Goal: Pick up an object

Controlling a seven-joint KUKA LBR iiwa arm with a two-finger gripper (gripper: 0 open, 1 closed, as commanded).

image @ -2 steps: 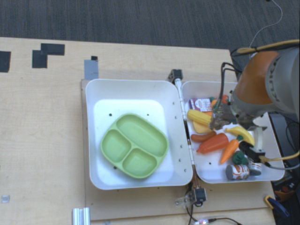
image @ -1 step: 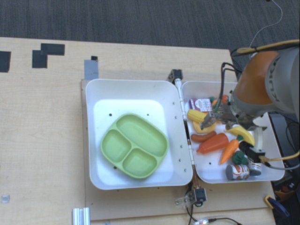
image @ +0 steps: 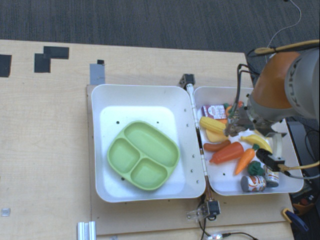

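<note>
Reaching in from the right, the arm (image: 287, 84) sets the gripper (image: 234, 128) low in the right bin (image: 295, 186), over the corn (image: 212, 124) and just above the red pepper (image: 227, 153). Finger state: cannot tell. Green tray (image: 143, 155) sits in left bin (image: 135, 98).

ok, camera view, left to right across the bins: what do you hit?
Left bin → green divided plate → right bin's left wall → corn cob → red pepper → carrot → banana.
</note>
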